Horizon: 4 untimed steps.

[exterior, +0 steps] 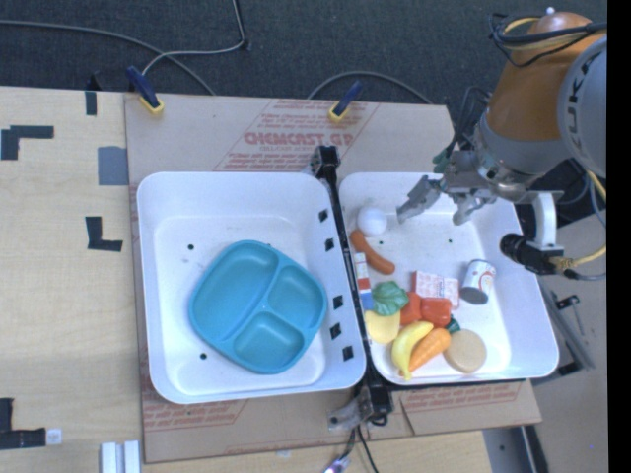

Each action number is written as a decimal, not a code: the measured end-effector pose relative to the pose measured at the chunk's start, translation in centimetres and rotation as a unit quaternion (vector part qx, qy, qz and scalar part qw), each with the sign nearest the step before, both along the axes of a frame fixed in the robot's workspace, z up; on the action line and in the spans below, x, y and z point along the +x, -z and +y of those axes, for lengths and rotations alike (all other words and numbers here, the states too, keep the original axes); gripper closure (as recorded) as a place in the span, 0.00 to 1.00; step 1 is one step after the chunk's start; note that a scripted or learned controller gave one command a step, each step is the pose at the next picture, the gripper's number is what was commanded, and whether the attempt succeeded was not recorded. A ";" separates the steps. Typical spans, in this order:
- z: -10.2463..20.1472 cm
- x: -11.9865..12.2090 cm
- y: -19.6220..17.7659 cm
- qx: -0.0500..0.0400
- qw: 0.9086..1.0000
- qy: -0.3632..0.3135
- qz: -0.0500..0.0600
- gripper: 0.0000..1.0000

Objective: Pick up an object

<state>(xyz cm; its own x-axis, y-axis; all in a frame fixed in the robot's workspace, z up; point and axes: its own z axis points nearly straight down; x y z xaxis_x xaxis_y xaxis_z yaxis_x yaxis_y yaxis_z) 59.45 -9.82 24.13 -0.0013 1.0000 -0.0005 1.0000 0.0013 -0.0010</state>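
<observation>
You have a light wooden bench (59, 304) with a brown cardboard sheet (286, 136) laid flat on it. Two shallow white bins sit side by side on that sheet: the left bin (163, 205) and, touching it, the right bin (527, 348). At the sheet's far edge, two blue-and-yellow clamps (145, 90) (345, 101) grip it. Left of the sheet, dark tape marks (99, 233) lie on the wood.

Smooth, slightly glossy white plastic in both bins (158, 264), and glossy moulded plastic in the blue divided plate (258, 305). Matt brown printed cardboard (227, 136) beneath, on pale wood-grain bench (59, 294). Shiny plastic on the toy banana (409, 346) and carrot (426, 349); bare metal on the gripper (439, 203).
</observation>
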 end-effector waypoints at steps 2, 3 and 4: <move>-3.1 1.4 15.5 -0.001 1.000 0.000 -0.004 0.00; -3.3 -3.2 15.5 -0.001 1.000 0.000 -0.003 0.00; -1.8 3.0 15.5 0.000 1.000 0.000 -0.003 0.00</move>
<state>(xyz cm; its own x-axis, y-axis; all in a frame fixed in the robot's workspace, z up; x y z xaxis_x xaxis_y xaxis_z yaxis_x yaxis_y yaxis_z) 62.46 -11.65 8.62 -0.0021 1.0000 -0.0012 1.0000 0.0021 0.0048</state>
